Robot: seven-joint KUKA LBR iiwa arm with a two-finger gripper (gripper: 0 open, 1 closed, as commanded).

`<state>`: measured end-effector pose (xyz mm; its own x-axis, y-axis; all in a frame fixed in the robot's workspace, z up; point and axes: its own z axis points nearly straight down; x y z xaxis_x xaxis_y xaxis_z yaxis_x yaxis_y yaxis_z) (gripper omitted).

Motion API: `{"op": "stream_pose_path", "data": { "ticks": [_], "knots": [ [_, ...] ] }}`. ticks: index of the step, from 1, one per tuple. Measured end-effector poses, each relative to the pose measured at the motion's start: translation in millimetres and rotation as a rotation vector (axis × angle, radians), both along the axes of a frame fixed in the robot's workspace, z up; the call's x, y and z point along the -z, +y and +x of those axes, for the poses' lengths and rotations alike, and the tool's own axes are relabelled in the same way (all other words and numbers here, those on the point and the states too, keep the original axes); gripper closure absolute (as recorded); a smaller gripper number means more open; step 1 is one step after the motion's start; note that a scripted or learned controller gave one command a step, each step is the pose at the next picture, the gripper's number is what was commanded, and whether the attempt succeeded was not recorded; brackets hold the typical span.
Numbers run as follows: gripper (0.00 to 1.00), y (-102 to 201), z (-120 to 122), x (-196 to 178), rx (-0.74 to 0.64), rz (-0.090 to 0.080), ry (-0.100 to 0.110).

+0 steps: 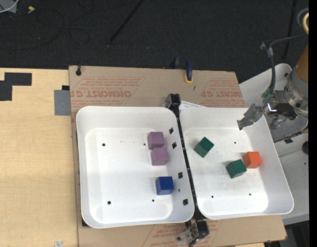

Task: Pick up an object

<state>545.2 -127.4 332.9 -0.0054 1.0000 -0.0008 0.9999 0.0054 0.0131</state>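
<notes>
The right bin [271,202] holds a dark green cube [203,147] near its middle, a second green cube [236,168] further right, and an orange cube [253,160] touching that one. In the left bin [91,189] lie two purple cubes [155,139] [159,156], one just in front of the other, and a blue cube [164,185] nearer the front. My gripper [249,118] hangs over the right bin's far right part, above and behind the orange cube, with nothing visibly in it.
A black divider [180,153] with clips runs between the two bins. Both stand on a cardboard sheet [122,89]. The arm's wrist and cables [286,104] crowd the right bin's far right corner. A wooden bench top [30,163] lies to the left.
</notes>
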Motion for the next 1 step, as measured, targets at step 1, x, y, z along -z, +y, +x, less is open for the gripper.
{"op": "stream_pose_path", "data": {
  "ticks": [1],
  "knots": [
    [1.00, -2.2, -0.5, 0.5, 0.004, 0.001, 0.016]
  ]
}}
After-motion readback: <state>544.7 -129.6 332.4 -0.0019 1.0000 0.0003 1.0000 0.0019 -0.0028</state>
